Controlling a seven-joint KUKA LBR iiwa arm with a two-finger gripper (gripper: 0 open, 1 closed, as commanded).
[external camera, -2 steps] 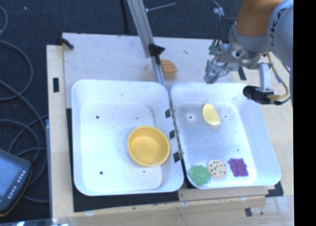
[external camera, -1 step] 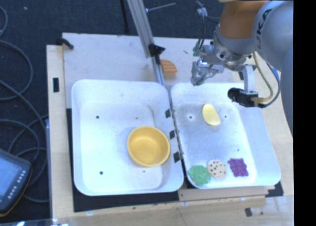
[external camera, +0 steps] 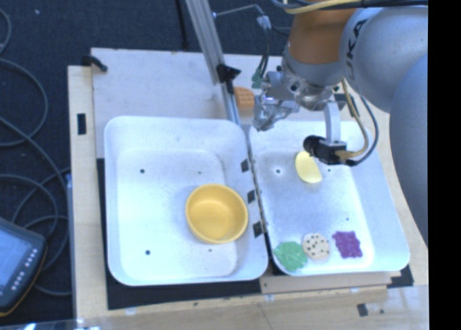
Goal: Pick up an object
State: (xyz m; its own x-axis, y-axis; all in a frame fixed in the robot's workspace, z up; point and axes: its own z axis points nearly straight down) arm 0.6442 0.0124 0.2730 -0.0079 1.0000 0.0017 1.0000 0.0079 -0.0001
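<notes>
My claw (external camera: 263, 121) hangs over the far edge of the right shallow white bin (external camera: 374, 246); I cannot tell its state. A pale yellow oval piece (external camera: 308, 168) lies near it, and a round yellow bowl (external camera: 216, 212) sits in the left white bin (external camera: 137, 141).

yellow bowl (external camera: 216, 212) sits upright in left bin (external camera: 130, 177).

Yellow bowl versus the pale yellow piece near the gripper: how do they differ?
The yellow bowl is deep, round and open upward; the pale yellow piece is a small flat oval. The bowl sits in the left bin, the piece in the right bin. The bowl's yellow is darker. Both rest untouched.
</notes>
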